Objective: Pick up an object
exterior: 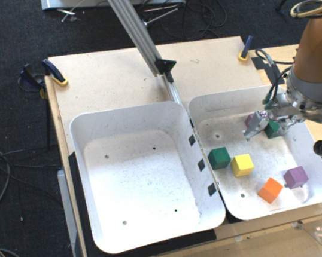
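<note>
My gripper (264, 123) hangs over the back right part of the right bin (218, 105), on the grey arm with its orange band that reaches in from the right. A dark green block (273, 130) shows just beneath the gripper, partly hidden by it, and I cannot tell whether it is held. In front lie a green cube (218, 158) and a yellow cube (242, 164), side by side. Nearer the front edge sit an orange cube (271, 190) and a purple cube (295, 177).
The left bin (88, 130) stands beside the right one, with a shared raised wall between them. A slanted metal rail (136, 29) runs from the top down to the bins' back edge. Clamps sit at the board's back corners.
</note>
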